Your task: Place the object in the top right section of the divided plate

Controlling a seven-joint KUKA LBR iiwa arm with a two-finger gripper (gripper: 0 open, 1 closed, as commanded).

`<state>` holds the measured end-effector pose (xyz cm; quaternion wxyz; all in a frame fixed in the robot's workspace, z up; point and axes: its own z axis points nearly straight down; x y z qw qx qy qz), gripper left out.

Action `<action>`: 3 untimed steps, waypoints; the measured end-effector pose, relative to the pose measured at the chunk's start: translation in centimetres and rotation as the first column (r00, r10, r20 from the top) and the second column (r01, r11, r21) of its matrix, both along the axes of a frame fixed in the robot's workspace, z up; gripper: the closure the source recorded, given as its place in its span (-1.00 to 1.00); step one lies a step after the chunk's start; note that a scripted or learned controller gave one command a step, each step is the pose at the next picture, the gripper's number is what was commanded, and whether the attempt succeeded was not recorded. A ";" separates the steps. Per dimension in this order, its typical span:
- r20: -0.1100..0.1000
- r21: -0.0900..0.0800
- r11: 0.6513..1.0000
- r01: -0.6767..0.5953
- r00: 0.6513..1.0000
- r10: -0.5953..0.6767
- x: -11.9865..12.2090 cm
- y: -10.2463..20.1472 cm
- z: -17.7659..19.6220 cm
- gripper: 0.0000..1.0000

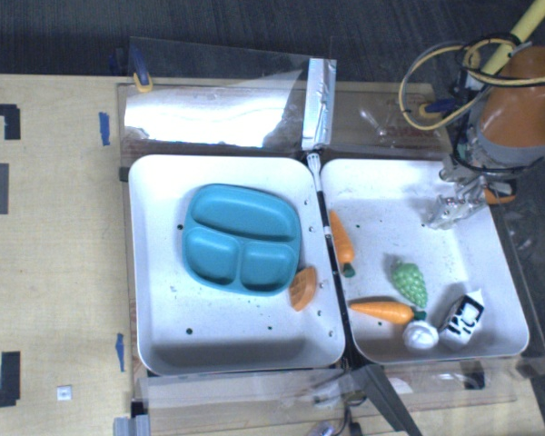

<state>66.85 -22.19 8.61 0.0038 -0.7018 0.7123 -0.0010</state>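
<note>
1. Camera view: the blue divided plate [242, 237] lies in the left bin [154, 316], with one long section along its far side and two smaller ones nearer the camera. It looks like smooth moulded plastic with rounded corners and low ridges between the sections.
2. Just beside the plate's near right corner, apparently touching it, lies an orange piece [302, 289], wedge-like and matte. It is outside the plate, on the bin floor.
3. The right bin [513, 334] holds a small carrot [341, 242] along its left wall, a longer carrot [382, 311] near the front, a knobbly green piece [410, 282], a white round thing [421, 336] and a black-and-white block [464, 317].
4. The task does not say which object is meant. The toy carrots would probably be light, stiff and a little slick, best taken across the thick middle rather than the tapering tip.
5. The pincer [452, 205] hangs over the far right part of the right bin, below the orange band of the arm [518, 107]. Its metal glints and blurs, so whether it is spread or closed I cannot tell, and I see nothing in it.
6. Both bins are white, shallow and speckled, and they rest on a pale wooden bench [45, 271].
</note>
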 end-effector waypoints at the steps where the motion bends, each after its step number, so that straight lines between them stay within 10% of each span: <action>1: -0.005 0.001 1.000 0.002 1.000 -0.002 -1.5 0.2 0.0 1.00; 2: 0.000 -0.001 0.995 -0.104 0.995 0.104 0.0 -0.1 0.0 1.00; 3: -0.004 0.002 0.868 -0.497 0.868 0.497 -0.4 10.5 0.0 1.00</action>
